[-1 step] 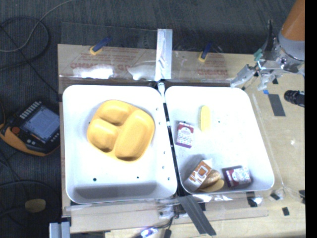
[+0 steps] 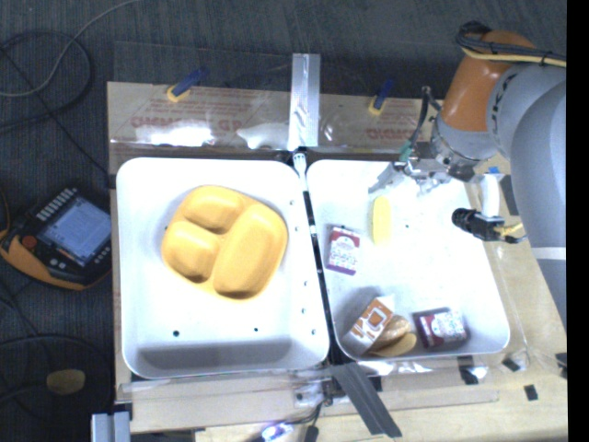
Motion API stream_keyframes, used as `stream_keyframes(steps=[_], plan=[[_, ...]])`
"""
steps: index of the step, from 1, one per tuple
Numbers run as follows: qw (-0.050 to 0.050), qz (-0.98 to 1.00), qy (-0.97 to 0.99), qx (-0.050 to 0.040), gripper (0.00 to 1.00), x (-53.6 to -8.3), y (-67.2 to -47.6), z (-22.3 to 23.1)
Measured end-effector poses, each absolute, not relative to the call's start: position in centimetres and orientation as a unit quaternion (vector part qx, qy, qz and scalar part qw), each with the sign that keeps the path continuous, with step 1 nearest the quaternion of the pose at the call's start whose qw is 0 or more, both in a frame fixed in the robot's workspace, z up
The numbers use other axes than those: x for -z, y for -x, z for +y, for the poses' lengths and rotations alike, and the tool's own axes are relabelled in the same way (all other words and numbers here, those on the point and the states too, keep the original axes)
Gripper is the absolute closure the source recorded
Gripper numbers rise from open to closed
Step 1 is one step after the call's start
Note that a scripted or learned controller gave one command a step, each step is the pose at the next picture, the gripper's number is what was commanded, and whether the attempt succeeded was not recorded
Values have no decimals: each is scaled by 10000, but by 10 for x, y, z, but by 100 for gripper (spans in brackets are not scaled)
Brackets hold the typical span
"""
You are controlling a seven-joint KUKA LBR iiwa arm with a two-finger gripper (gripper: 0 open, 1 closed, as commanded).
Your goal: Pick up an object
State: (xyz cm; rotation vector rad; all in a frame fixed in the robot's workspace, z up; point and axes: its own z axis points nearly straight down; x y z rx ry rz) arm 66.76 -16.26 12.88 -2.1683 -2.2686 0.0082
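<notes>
My gripper [image 2: 412, 175] hangs over the back edge of the right bin [image 2: 479, 274], open, with nothing between its fingers. Just below and left of it lies a small pale yellow bar [image 2: 380, 219]. Further left, near the divider, is a red and white packet [image 2: 342, 250]. At the front of the right bin lie an orange and brown packet [image 2: 373, 320] on a tan rounded piece [image 2: 396, 343] and a dark red packet [image 2: 440, 328]. A big yellow lumpy object [image 2: 224, 238] sits in the left bin [image 2: 147, 339].
The grey arm with its orange band [image 2: 474, 90] comes in from the upper right over the right bin's far corner. A black fitting [image 2: 477, 219] juts in at that bin's right rim. A taped board [image 2: 230, 118] lies behind both bins. A control pendant [image 2: 64, 238] rests on the floor at left.
</notes>
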Motion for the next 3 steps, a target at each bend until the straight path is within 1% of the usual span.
stream_keyframes(steps=[1, 2, 3], plan=[[-42, -7753, 6315, -8, 0, -89, -670, -135], [-47, -7755, 6313, -3, 100, -98, -672, -134], [4, -8147, 5798, -17, 100, -182, -648, -92]])
